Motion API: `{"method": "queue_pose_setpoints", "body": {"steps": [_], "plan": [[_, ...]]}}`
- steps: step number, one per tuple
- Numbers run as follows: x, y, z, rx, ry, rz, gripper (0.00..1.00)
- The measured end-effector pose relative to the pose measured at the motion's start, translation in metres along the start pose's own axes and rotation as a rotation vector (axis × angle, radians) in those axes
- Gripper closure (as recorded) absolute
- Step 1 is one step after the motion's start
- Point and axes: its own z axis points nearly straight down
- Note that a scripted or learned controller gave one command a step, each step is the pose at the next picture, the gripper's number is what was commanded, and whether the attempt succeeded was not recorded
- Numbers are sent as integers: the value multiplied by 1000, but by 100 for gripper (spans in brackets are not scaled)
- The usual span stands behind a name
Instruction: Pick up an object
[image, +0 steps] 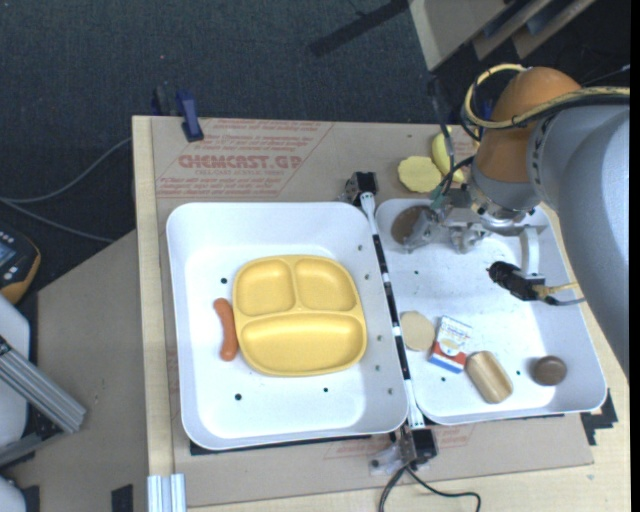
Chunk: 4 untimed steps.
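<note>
Glossy yellow plastic divided plate (299, 314), smooth white plastic bins (200, 260), wooden cylinder (489, 376)

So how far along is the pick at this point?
Nothing looks picked yet: the box, wooden cylinder and tan disc lie in the right bin. Under way: the hand is over that bin's far corner, beside a brown round piece. Left: grasping and lifting.

Showing a broad, smooth grey arm casing (600, 170), rounded and faintly glossy. Wearing a bulging orange band (525, 120) above the wrist. Trailing a thin yellow cable (478, 90), looping in a curve beside that band. Ending in a small gripper (447, 228) of dull grey metal, looking angular beneath the rounded shell.
</note>
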Motion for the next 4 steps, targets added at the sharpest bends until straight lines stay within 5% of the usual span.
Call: {"method": "queue_pose_setpoints", "body": {"steps": [3, 4], "plan": [[11, 0, 0, 1, -3, 0, 0], [-43, 0, 0, -2, 0, 3, 0]]}}
